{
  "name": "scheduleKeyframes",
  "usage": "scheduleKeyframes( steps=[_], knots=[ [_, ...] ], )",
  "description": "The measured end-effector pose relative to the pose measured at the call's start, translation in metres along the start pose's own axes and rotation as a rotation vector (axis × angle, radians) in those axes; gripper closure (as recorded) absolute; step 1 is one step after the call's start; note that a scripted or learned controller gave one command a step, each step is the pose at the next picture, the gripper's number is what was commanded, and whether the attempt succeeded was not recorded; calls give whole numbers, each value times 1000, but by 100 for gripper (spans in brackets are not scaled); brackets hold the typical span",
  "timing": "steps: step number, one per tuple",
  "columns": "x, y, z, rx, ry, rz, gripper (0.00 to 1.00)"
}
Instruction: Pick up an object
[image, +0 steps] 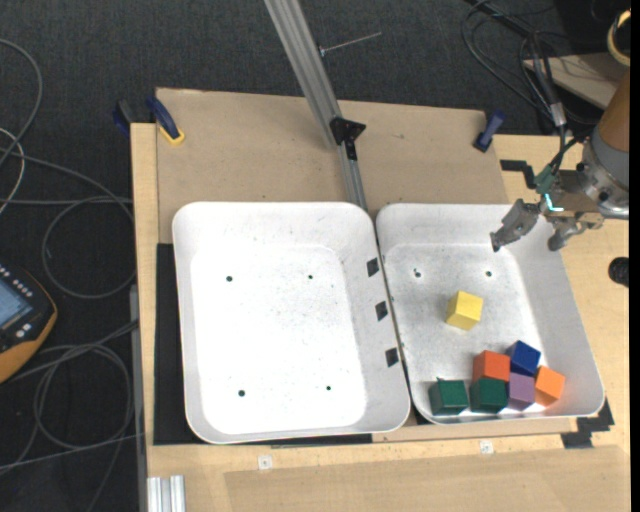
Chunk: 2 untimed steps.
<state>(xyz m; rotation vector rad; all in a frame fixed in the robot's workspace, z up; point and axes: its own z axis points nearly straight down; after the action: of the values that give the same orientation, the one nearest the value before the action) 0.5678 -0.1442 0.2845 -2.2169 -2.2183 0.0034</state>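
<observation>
The gripper (538, 229) hangs with its fingers apart, holding nothing, at the far edge of the right bin (585, 330). The yellow cube (464, 310) sits nearer the camera and a bit left of it.

Blocks (495, 380) in right bin (430, 230), beside left bin (200, 230).

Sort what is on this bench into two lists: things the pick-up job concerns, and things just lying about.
Job:
gripper, fingers spread, above the right bin's far corner
yellow block, alone mid-bin
clustered blocks: blue block, purple block, two orange blocks, two green blocks

Lying about:
left bin
blue clamps
</observation>
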Motion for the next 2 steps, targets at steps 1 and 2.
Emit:
scheduleKeyframes(
  steps=[1, 2],
  knots=[
    [0, 1, -2, -4, -1, 0, 0],
    [2, -4, 41, 0, -1, 1, 0]
  ],
)
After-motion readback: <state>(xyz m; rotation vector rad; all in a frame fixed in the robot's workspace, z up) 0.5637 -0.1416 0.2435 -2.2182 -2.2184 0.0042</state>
